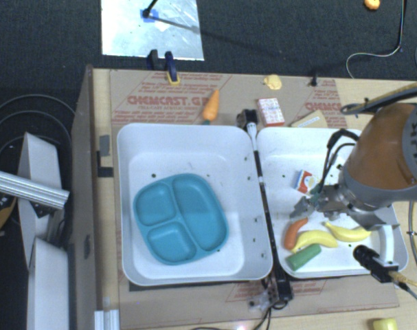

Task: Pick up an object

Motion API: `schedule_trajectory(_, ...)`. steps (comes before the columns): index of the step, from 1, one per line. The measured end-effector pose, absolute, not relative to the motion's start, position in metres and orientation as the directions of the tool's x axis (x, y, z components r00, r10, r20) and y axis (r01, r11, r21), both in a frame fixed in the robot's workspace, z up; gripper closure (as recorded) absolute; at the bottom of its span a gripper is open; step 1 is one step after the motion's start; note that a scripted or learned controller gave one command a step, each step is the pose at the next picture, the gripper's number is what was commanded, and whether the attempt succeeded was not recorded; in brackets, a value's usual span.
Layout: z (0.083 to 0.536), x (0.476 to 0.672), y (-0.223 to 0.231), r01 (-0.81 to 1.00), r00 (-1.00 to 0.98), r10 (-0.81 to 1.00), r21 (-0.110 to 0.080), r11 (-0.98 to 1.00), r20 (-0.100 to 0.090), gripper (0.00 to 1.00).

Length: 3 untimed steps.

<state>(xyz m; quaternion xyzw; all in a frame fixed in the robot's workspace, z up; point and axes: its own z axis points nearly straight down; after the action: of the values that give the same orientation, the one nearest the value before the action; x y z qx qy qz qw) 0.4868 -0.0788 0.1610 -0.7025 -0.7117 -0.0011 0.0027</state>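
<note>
My gripper (308, 205) hangs low over the right bin (280, 150), just above its front cluster of objects. An orange carrot-like piece (292, 234) lies directly below it, touching a yellow banana (317, 239). A second yellow banana (347, 233) lies to the right, partly under the arm. A green cylinder (303, 256) rests at the bin's front wall. A small red, white and blue box (303, 181) sits just behind the gripper. Nothing visibly sits in the gripper.
The left bin (136, 150) holds a blue divided plate (181, 217). Behind the bins, on the cardboard, lie an orange carrot (209, 106), a small red-and-white box (270, 111) and a yellow lump (273, 82). The arm covers the right bin's right side.
</note>
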Motion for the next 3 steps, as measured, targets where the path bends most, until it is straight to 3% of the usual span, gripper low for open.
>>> schedule_trajectory(1,0.097,0.488,-0.101,1.0,0.0,1.0,-0.003,0.0,0.001,0.0)
schedule_trajectory(2,0.084,0.486,-0.096,1.0,-0.001,1.0,-0.001,0.001,0.001,0.0)
schedule_trajectory(3,0.095,0.488,-0.095,1.0,-0.002,1.0,0.002,0.002,0.002,1.0)
